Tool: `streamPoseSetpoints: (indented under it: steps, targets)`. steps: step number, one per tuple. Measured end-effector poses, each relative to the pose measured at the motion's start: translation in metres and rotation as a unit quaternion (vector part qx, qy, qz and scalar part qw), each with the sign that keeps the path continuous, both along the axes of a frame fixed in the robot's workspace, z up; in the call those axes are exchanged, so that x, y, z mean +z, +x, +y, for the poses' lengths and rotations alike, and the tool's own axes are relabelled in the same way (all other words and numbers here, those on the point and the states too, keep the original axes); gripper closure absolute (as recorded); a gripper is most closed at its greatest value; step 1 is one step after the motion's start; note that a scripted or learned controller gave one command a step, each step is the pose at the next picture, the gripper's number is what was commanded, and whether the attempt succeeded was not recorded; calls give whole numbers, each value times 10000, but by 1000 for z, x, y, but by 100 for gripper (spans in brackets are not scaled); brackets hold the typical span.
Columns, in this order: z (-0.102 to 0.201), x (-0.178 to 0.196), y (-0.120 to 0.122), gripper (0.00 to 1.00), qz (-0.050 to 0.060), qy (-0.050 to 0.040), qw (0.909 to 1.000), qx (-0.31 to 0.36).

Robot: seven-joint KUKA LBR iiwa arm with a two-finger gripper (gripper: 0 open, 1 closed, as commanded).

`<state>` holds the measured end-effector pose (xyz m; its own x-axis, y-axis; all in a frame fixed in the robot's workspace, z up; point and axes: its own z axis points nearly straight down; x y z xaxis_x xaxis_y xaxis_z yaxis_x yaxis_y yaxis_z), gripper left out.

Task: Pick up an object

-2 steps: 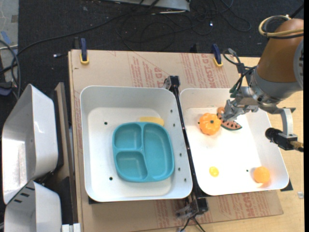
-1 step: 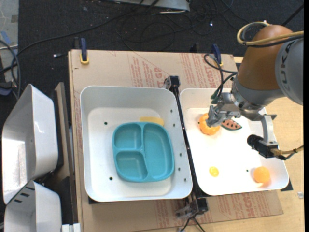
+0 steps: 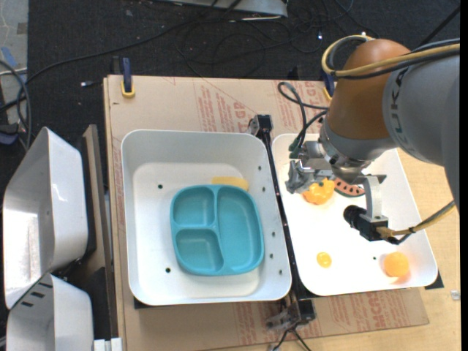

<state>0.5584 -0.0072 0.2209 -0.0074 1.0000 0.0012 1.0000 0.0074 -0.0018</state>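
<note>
Gripper (image 3: 316, 183) low in right bin (image 3: 413, 196), right over orange-yellow toy (image 3: 318, 193); can't tell its state. I judge grasp step underway. Next: confirm pinch, then lift straight up.

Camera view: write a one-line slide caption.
Gripper low over an orange object in the right bin; teal tray in the left.

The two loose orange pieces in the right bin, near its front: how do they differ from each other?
The small piece is flat-looking and yellow-orange, while the ball is rounder and a deeper orange. The ball is clearly bigger. The small piece lies nearer the middle of the right bin; the ball sits by its front right corner. Both rest free on the white floor, apart from the arm.
</note>
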Motion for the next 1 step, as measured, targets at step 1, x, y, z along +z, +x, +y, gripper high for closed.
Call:
streamPoseSetpoints:
  steps: [1]
  targets:
    - [43,6,-7,100,-5,-1,10000,1]
